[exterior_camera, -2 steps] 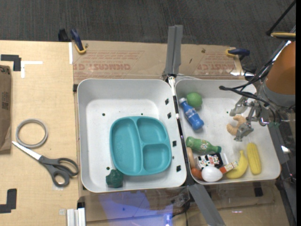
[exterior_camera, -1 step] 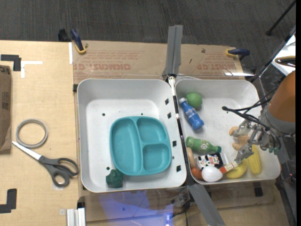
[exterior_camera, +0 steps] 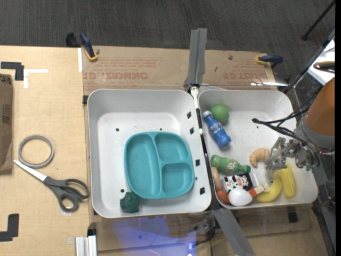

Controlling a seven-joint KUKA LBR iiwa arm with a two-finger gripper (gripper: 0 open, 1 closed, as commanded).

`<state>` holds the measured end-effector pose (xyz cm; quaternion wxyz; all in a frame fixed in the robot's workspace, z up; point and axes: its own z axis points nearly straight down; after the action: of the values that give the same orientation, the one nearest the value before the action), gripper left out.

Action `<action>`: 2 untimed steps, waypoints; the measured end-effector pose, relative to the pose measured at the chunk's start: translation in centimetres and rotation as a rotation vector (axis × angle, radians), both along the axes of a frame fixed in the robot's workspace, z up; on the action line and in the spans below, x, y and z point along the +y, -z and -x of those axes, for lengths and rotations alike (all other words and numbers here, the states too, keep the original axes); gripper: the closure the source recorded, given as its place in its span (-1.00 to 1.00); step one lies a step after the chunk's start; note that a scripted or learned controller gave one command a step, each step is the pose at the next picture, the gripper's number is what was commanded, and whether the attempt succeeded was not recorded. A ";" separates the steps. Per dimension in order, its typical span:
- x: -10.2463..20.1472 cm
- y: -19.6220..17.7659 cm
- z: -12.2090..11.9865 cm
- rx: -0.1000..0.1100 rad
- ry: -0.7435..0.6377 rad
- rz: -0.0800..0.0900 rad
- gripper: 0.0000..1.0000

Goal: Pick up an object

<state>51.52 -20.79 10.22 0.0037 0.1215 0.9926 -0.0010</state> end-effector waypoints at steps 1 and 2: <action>3.3 -16.6 3.6 0.003 0.040 -0.002 1.00; 3.3 -16.6 3.6 0.003 0.040 -0.002 -1.00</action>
<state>47.96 -17.48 26.83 0.0022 0.1414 0.9900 -0.0004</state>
